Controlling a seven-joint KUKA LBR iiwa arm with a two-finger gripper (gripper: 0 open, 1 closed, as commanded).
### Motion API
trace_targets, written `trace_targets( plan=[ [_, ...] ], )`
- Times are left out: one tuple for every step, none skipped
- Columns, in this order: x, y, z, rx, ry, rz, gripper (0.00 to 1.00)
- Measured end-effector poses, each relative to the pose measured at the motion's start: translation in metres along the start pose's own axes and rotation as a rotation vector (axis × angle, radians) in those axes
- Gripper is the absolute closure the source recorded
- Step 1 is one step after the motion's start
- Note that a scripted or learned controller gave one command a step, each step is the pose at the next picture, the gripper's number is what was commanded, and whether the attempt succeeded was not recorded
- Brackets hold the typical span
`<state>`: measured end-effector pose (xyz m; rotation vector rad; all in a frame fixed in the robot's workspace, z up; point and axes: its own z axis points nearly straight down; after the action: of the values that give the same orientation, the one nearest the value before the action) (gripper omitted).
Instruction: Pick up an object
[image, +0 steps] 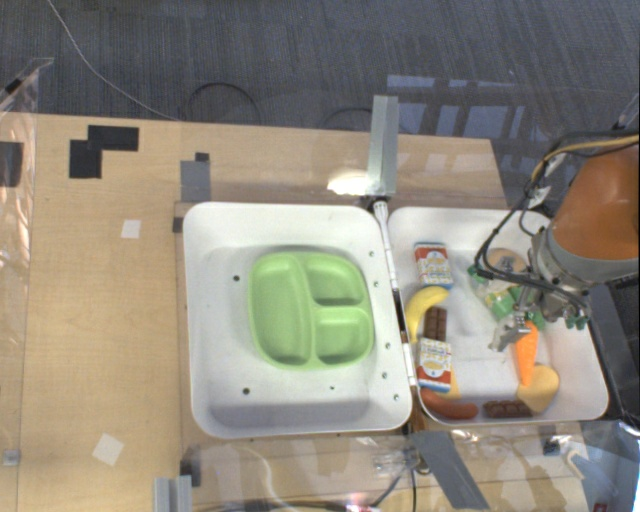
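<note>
While my arm (600, 215) is reaching in over the right bin (598, 395), my claw (512, 330) is hanging low over that bin's middle-right area. It's sitting just above the top end of the carrot (526, 357), which is lying roughly upright in view, its lower end touching a pale yellow rounded item (541, 386). Claw and carrot are overlapping in view; can't tell contact. Can't tell how far the claw is open either: cables and green fittings are cluttering it. Nothing visibly gripped.

Left of the claw, apart from it: banana (424, 306), a dark chocolate bar (435, 323) beside it, one red-and-white packet (433, 265) above, another (435, 364) below. Along the bin's bottom wall: sausage (450, 407) and a small brown bar (505, 408).

Left bin (215, 405) is holding a green divided plate (308, 308), well apart from the claw.
</note>
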<state>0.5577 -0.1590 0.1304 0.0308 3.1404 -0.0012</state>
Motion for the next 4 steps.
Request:
trace_targets(
  plan=[
    [0.037, -0.036, 0.04, 0.004, -0.016, -0.036, 0.0],
    [0.031, -0.035, 0.025, 0.008, -0.033, -0.043, 1.0],
    [-0.065, -0.044, -0.114, 0.002, -0.02, 0.167, 1.0],
    [-0.092, -0.044, -0.161, 0.002, -0.014, 0.037, 1.0]
  ],
)
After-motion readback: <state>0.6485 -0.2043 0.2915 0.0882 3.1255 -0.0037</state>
